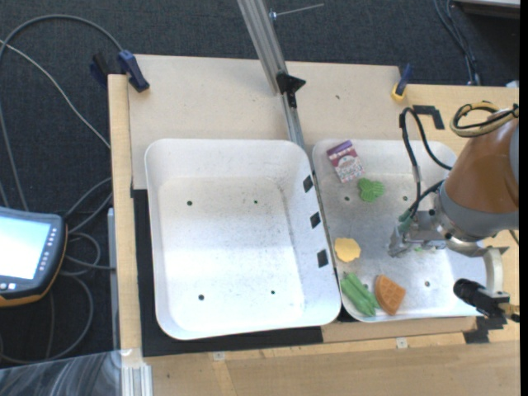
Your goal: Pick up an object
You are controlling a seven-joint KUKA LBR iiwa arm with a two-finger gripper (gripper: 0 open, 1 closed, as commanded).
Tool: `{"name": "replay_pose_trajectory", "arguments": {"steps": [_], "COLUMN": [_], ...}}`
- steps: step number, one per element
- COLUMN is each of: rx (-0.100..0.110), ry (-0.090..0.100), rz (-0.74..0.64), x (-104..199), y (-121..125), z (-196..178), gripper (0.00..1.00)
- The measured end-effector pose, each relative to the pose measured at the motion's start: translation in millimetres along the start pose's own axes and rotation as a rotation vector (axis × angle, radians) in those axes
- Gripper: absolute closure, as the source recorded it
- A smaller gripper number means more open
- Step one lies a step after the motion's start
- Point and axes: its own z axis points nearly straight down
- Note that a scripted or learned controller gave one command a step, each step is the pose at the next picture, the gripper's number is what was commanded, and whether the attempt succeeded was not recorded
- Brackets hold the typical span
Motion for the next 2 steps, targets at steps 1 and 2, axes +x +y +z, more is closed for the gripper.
{"name": "replay_pose_trajectory", "arguments": {"steps": [1,2], "rx": [-0.004,-0.003], "ry": [-0.003,-0.003], "rz": [-0.001,-0.001], "x": [-6.9,-6.7], "y": [2.5,3.9], "z": [-45.6,-69.6], "gripper": [1.00,1.00]}}
